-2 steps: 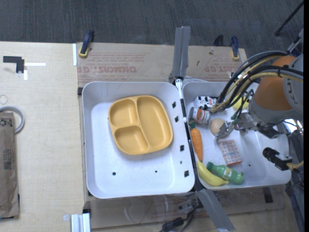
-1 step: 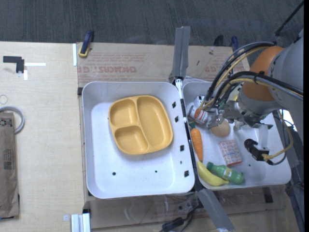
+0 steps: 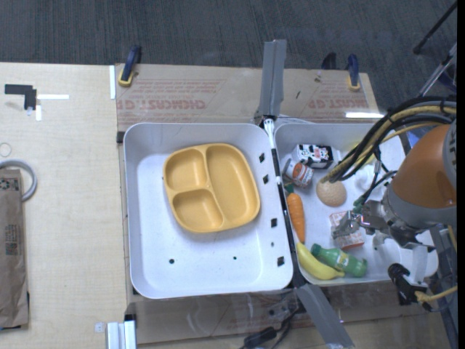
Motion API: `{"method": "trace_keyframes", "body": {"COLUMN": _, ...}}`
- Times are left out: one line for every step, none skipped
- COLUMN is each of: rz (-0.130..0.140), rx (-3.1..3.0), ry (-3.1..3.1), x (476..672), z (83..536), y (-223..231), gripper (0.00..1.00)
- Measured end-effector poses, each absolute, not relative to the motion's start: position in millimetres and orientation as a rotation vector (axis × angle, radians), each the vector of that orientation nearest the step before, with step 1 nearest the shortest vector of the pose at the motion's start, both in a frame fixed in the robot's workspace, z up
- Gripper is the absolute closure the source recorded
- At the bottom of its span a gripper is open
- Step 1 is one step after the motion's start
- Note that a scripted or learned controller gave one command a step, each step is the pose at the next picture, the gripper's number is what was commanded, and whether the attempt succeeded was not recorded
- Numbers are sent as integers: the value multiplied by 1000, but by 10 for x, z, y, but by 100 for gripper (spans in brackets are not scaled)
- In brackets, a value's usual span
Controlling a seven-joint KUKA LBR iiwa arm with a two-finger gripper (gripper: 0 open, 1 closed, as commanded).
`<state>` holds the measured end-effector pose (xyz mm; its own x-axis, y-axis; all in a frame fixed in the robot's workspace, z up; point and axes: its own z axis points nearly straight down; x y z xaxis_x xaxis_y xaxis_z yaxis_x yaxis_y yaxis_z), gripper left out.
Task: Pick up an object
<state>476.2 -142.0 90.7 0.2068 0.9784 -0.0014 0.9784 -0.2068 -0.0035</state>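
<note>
- Gripper (image 3: 357, 222) sat low in the right bin (image 3: 314, 131), over a small red-and-white carton (image 3: 347, 231); grip state: cannot tell.
- Nothing visibly lifted, so pick judged not done.
- Tight room: potato (image 3: 331, 193), carrot (image 3: 296, 217), green bottle (image 3: 340, 260), banana (image 3: 317, 263) crowded nearby.
- Left bin (image 3: 145, 267) held a yellow divided plate (image 3: 211, 187).

Divided plate (image 3: 211, 187) in left bin (image 3: 145, 267); carrot (image 3: 296, 217), banana (image 3: 316, 262) in right bin (image 3: 290, 133).
</note>
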Motion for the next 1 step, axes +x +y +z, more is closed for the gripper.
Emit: {"method": "trace_keyframes", "body": {"rz": 4, "rx": -2353, "ry": -2084, "x": 5695, "z": 916, "y": -1577, "gripper": 0}}
